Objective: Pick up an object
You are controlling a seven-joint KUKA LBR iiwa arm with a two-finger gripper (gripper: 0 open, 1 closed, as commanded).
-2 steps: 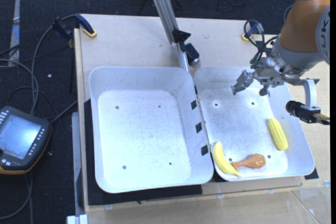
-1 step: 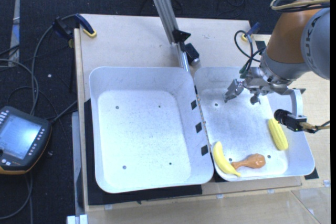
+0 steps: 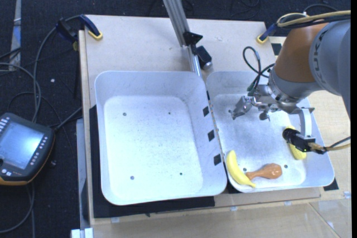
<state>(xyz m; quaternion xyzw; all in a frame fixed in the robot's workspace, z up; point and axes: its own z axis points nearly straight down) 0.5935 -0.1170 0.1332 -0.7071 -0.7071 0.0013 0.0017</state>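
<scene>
gripper point(image 3: 251, 109) jaws apart, empty, over right bin point(image 3: 318, 178)

A single fixed camera hangs above the bench point(image 3: 145, 44), looking down at a slant from some way off, both white bins point(image 3: 150, 136) framed, surrounding floor point(image 3: 39, 3) visible.
</scene>
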